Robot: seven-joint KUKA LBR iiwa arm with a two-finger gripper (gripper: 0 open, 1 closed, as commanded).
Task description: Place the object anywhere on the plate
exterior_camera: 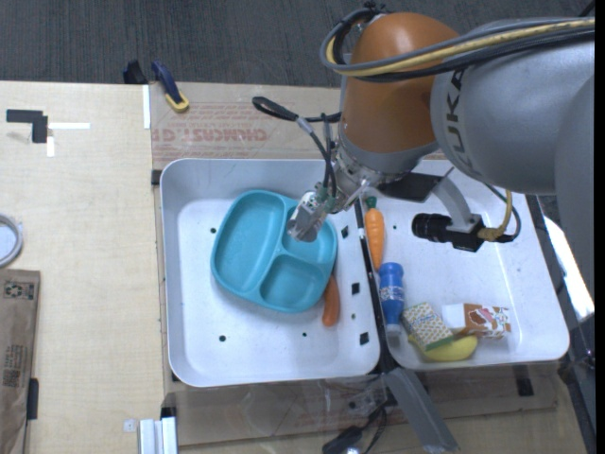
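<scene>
A blue divided plate (260,253) lies in the left white bin (189,329). My gripper (305,222) hangs over the plate's upper right compartment, close to its right rim. I see nothing clearly held in it. An orange carrot-like piece (331,304) lies in the left bin against the plate's lower right edge. A second carrot (375,236) lies in the right bin (539,282), next to the divider.
In the right bin a blue bottle (390,291) lies along the divider, with a snack packet (425,323), a banana (450,348) and a small carton (487,320) at the front. The arm's orange band (397,74) and grey body cover the bins' back right.
</scene>
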